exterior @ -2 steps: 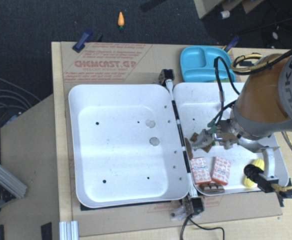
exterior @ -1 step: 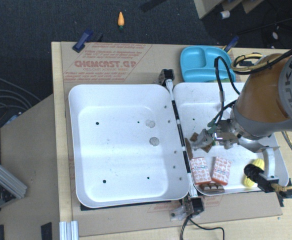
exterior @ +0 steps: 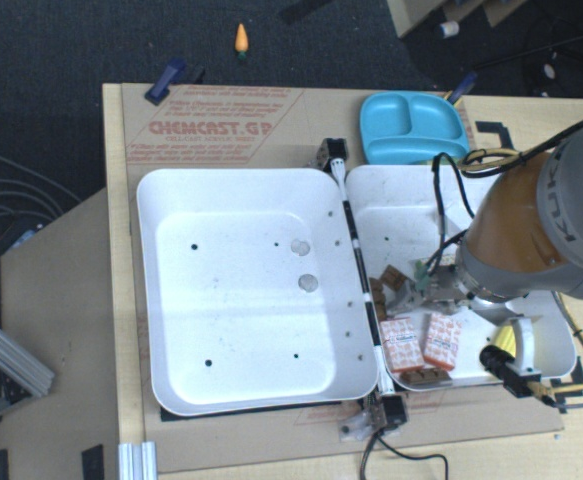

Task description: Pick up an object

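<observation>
**A:** Camera view from above the desk [exterior: 221, 118]: what is in each bin?

**B:** The left bin [exterior: 171, 268] holds two small pale round discs [exterior: 300, 248], one just nearer the camera than the other, both toward the side that meets the right bin. The right bin [exterior: 391, 208] is fuller at its near end. A red-and-white packet [exterior: 401, 343] lies close to the wall between the bins, and a second packet [exterior: 442, 340] lies just beside it. A dark brown thing [exterior: 423, 376] shows at their near edge, and a brown crumpled piece [exterior: 391, 286] lies just beyond them.

**A:** Anything outside the bins?

**B:** A blue divided tray [exterior: 414, 126] sits on the desk behind the right bin, and a blue clip [exterior: 164, 83] lies at the desk's far edge.

**A:** And the arm?

**B:** The arm [exterior: 516, 233] reaches in from the right, low over the right bin and covering much of it. The gripper [exterior: 433, 280] hangs near the brown crumpled piece, just beyond the two packets. I cannot tell whether it is open or closed, and nothing is visibly in its grasp. Both packets lie in the bin.
</observation>
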### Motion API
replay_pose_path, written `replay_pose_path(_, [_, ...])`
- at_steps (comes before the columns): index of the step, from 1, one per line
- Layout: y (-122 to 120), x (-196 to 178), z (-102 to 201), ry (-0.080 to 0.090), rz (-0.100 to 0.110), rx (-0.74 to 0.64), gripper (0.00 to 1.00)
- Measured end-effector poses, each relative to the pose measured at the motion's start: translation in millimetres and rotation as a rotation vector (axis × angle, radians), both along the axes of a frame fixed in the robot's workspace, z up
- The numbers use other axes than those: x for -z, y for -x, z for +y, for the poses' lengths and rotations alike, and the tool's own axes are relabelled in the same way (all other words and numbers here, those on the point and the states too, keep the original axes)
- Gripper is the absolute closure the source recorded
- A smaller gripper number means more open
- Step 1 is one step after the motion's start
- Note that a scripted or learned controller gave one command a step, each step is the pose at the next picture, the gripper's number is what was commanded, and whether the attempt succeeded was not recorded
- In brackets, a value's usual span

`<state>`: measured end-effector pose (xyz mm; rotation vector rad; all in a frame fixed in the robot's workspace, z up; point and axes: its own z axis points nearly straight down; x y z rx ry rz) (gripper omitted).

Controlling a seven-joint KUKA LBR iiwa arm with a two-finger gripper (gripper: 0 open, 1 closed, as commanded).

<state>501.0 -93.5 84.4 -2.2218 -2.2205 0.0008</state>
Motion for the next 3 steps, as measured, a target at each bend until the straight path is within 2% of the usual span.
replay_pose_path(1, [-71, 0, -5, 0.0, -0.001, -0.001, 0.0])
replay_pose_path(2, [-72, -11, -4, 0.001, -0.003, -0.002, 1.0])
replay_pose_path(3, [-71, -10, -4, 0.0, -0.002, -0.002, 0.0])
